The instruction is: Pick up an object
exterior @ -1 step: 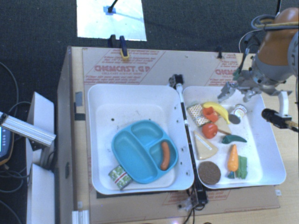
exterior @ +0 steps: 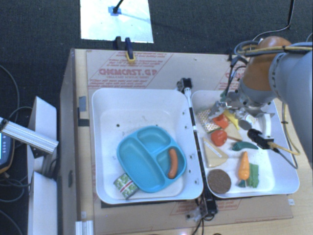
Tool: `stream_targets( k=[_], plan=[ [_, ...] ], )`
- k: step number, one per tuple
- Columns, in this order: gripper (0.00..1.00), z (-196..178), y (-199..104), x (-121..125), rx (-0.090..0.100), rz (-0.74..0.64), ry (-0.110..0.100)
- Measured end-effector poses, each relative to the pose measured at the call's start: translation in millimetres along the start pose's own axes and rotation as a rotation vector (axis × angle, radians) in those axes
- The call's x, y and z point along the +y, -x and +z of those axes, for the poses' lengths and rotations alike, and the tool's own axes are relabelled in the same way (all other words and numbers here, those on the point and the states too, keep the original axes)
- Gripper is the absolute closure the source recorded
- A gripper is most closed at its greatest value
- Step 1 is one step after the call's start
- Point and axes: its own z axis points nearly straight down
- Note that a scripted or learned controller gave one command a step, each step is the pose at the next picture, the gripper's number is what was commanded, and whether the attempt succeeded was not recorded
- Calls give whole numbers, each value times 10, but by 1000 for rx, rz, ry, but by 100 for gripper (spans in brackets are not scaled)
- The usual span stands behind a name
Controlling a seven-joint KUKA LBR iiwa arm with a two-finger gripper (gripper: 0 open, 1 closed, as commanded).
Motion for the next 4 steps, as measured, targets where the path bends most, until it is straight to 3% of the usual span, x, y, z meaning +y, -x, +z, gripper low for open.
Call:
stream_targets(
  k=[1, 2, 3, 4],
  plan=[
    [0, 82, -93, -456, 0, 3, 7],
    [100, -29, -109, -445, 5, 1, 6],
    [0, -26, -109, -447, 5, 1, 6],
    [0, 118, -19, 284, 8, 7, -39]
  ],
)
